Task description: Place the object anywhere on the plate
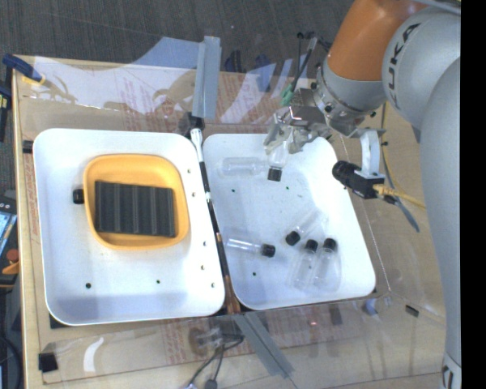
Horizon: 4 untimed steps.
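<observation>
A yellow plate [126, 168] lies in the left bin [61, 282], and a black ribbed insert [136, 207] covers its middle. Several clear vials with black caps lie in the right bin [352, 286]. One vial [245, 168] rests near the far edge, another vial [245, 244] near the bin's left side, and a cluster of vials [312, 258] sits at the front right. My gripper [285, 140] hangs over the far edge of the right bin, just above and right of the far vial. Its fingers stand open with nothing between them.
A small black piece [78, 195] lies beside the plate's left rim. A black divider strip [208, 209] runs between the bins. A black-tipped fitting [355, 178] and cable hang off the arm over the right bin's right edge. A grey bar [206, 75] stands behind the bins.
</observation>
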Tool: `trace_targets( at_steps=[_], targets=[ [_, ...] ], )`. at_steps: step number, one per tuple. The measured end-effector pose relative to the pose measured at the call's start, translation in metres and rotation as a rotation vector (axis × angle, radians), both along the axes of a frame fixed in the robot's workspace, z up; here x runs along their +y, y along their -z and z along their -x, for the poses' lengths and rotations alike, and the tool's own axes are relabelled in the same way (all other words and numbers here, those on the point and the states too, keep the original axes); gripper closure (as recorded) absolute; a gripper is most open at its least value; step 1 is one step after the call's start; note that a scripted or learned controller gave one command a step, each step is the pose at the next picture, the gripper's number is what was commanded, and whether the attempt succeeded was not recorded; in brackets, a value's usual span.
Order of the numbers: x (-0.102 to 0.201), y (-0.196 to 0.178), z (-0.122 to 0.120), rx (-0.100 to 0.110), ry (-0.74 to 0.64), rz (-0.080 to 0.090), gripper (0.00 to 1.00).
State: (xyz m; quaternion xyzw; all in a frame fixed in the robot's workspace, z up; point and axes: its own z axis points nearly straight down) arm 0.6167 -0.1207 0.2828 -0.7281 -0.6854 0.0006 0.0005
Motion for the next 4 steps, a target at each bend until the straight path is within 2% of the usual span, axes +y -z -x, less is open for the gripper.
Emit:
trace_targets(
  at_steps=[1, 2, 3, 4],
  targets=[
    [0.041, 0.04, -0.014, 0.004, -0.197, -0.001, 1.0],
    [0.061, 0.072, -0.034, 0.004, -0.335, -0.002, 1.0],
    [0.105, 0.092, 0.002, 0.004, -0.561, -0.002, 1.0],
    [0.105, 0.092, 0.001, 0.003, -0.56, -0.001, 0.0]
  ],
)
